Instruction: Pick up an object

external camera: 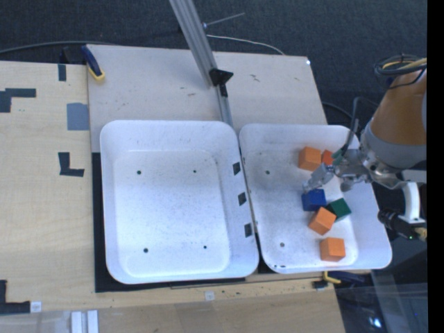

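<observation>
Blue cube [313, 200], lying in the right-hand bin [277, 241], just below the jaws [320, 180] and apparently touching or nearly touching them; it rests on the bin floor and is not between the fingers. Whether the jaws are released or clenched cannot be told at this slant. Green cube [340, 208], just right of the blue cube. Orange cube [322, 220], tilted, immediately below the blue cube and beside the green one. A second orange cube [333, 248] lies near the bin's front wall, apart from the cluster. A third orange cube [310, 159] sits above the jaws, towards the bin's far side, with a smaller orange piece [327, 157] just to its right, partly hidden by the wrist. The arm [399, 123], grey below an orange band, enters from the right edge and bends down over the right-hand bin. Left-hand bin [118, 186], white and speckled, abuts the right-hand bin. Both bins rest on the desk [152, 89]. A slanted metal rail [198, 33] crosses the desk's far side.
</observation>
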You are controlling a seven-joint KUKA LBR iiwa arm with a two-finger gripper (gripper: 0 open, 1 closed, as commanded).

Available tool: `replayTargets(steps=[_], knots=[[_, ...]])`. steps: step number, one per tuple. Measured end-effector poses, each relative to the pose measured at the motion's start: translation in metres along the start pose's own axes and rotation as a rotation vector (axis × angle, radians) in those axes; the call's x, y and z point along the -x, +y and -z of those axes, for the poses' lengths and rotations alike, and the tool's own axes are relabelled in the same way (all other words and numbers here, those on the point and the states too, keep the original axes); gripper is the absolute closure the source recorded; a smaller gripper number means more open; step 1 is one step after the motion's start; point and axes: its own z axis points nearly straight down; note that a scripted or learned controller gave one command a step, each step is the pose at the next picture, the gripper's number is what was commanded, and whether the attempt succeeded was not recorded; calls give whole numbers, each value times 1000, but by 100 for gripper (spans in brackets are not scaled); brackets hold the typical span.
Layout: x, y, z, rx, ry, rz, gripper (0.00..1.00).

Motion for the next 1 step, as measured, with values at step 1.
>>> replayTargets(steps=[1], knots=[[-10, 12, -92, 20, -8, -1, 0]])
